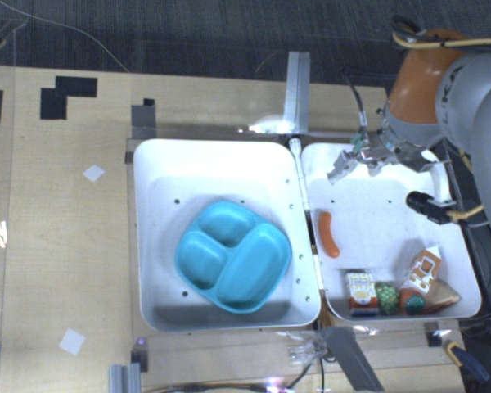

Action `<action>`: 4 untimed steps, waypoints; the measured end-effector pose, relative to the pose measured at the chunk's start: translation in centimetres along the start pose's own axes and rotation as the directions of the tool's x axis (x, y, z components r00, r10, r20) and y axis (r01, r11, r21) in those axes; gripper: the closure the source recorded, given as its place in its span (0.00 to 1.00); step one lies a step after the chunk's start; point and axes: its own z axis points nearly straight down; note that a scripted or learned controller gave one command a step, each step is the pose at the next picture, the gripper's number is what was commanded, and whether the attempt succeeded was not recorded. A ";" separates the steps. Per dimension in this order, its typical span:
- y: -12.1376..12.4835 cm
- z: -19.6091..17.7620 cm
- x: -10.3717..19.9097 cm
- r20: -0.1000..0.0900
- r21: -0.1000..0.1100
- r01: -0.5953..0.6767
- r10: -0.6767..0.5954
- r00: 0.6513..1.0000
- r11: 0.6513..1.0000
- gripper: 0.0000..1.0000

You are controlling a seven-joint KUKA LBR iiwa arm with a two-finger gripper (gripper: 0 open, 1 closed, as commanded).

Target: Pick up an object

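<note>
The pincer [353, 160] is seen over the far end of the right bin [393, 211], with nothing between its fingers; how far it is opened cannot be told. The sausage [328, 234] lies by the left wall, well apart from it, and the carton [360, 289] and other small items are crowded at the near edge. A grasp there could be spoiled by neighbours being struck, or the sausage pushed against the wall.

Two bins [147, 219] — one blue plate [233, 256]
</note>
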 end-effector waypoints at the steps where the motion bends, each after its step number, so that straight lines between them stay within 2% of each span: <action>1: -6.2 5.1 0.1 0.002 -0.004 0.020 -0.020 1.000 1.000 0.00; 2: -1.6 5.2 0.3 0.001 -0.003 0.255 -0.255 0.967 0.967 0.00; 3: -11.6 4.9 2.5 0.002 -0.004 0.191 -0.191 0.981 0.981 0.00; 4: -11.2 3.6 2.5 0.009 -0.015 0.192 -0.192 0.981 0.981 1.00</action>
